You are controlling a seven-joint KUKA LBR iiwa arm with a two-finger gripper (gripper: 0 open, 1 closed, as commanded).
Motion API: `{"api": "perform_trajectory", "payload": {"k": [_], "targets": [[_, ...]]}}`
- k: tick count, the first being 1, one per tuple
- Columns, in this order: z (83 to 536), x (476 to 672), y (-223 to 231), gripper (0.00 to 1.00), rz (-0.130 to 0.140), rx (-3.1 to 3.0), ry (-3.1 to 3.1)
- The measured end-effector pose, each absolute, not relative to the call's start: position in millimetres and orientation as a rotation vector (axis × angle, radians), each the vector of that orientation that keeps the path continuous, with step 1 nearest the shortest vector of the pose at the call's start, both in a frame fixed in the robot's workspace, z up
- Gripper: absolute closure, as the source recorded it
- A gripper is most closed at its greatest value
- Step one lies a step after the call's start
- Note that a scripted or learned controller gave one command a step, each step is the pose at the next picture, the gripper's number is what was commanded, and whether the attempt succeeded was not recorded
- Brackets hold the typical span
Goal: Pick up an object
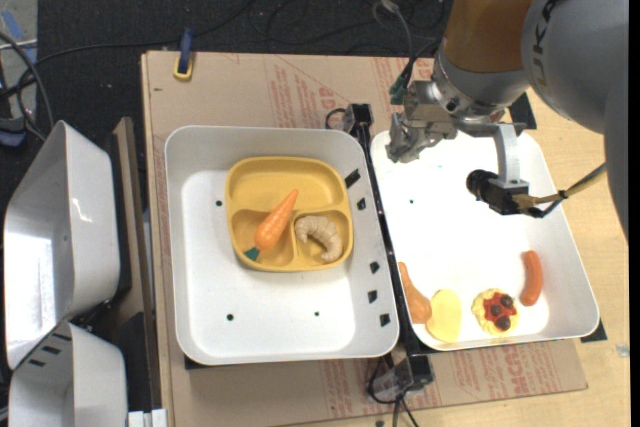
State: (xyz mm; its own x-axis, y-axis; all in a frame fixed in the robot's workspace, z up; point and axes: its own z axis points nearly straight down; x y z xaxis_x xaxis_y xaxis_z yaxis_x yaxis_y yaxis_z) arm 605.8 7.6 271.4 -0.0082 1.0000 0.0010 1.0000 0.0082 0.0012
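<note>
Camera view looks down on a cardboard-covered worktop [300,85] carrying two white bins. The fingers [405,143] hang over the upper left corner of the right bin [560,245], dark and bunched under the wrist; whether they are spread or closed cannot be told, and nothing is seen between them. Along that bin's lower edge lie an orange drumstick-shaped toy [414,295], a pale yellow piece [446,313], a small pizza-like toy [497,309] and a sausage [531,277], all well apart from the fingers. The left bin [200,315] holds a yellow divided plate [250,177] with a carrot [276,220] and a shrimp [321,236]. Red print on the cardboard is too faint to read; part of "KUKA" shows on the arm [560,25].
</note>
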Motion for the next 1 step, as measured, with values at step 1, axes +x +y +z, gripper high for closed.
{"api": "perform_trajectory", "payload": {"k": [1], "targets": [[271.1, 604.7, 59.1, 1.0, 0.002, 2.213, 2.23]]}}
